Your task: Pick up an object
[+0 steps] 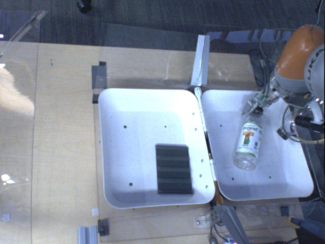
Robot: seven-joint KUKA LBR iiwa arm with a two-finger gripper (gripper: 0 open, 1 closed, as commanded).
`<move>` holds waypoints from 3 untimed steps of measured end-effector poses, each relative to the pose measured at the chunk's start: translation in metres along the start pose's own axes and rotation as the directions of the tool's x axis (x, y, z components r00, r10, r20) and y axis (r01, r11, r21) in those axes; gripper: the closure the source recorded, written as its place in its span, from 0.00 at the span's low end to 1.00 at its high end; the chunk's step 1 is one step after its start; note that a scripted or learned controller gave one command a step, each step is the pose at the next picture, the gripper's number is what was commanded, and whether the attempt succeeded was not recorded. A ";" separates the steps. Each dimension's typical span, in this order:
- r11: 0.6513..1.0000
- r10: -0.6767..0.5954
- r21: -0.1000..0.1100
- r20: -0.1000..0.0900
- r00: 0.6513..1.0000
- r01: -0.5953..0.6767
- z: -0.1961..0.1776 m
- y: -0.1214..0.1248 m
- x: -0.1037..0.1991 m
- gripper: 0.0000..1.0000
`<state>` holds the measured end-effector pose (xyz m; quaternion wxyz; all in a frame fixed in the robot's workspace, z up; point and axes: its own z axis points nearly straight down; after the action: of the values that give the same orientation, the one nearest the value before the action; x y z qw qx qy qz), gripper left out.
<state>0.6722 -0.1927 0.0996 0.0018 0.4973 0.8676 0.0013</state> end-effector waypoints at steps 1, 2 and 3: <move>0.948 -0.319 -0.003 0.004 0.948 0.319 -0.083 0.023 0.040 1.00; 0.880 -0.475 -0.001 0.000 0.880 0.475 -0.070 0.041 0.086 1.00; 0.880 -0.475 -0.002 0.001 0.880 0.475 -0.071 0.042 0.086 0.00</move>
<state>0.6644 -0.0978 0.1705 0.0029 0.2699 0.9629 0.0017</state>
